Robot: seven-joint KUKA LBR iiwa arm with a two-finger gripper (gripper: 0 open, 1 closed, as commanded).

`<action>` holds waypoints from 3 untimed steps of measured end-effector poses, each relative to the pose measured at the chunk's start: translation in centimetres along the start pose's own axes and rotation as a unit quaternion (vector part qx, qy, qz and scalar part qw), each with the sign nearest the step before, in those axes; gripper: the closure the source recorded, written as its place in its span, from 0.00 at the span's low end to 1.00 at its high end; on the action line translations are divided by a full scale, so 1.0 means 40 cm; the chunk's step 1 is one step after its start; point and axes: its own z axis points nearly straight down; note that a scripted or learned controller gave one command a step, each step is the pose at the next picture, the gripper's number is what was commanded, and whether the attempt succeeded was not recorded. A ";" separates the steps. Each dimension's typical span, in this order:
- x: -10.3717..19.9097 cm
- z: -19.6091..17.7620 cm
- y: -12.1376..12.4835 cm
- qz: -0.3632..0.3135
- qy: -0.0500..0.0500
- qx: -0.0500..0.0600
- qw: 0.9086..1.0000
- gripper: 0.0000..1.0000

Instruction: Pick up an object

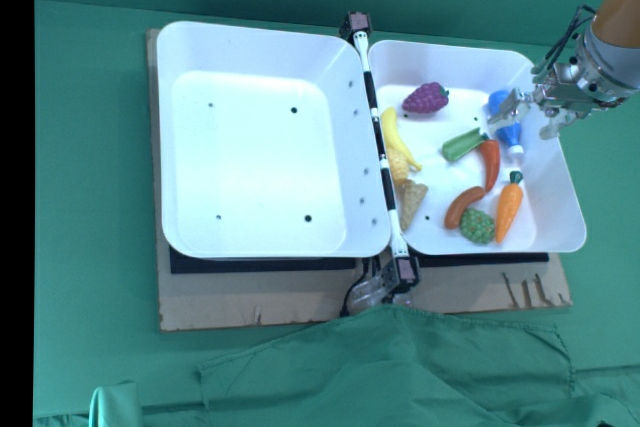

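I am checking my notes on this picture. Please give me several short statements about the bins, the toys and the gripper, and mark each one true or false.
1. The purple grapes lie in the right bin. True.
2. The banana lies in the left bin. False: it lies in the right bin, near the divider.
3. The gripper is over the right bin's far right part, by a blue object. True.
4. The carrot is green. False: it is orange with a green top.
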 end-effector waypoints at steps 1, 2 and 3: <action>0.000 -0.023 0.009 0.000 -0.001 -0.003 1.000 1.00; 0.001 -0.022 0.009 0.000 -0.001 -0.002 1.000 0.00; 0.007 -0.056 0.252 -0.004 -0.001 -0.004 1.000 0.00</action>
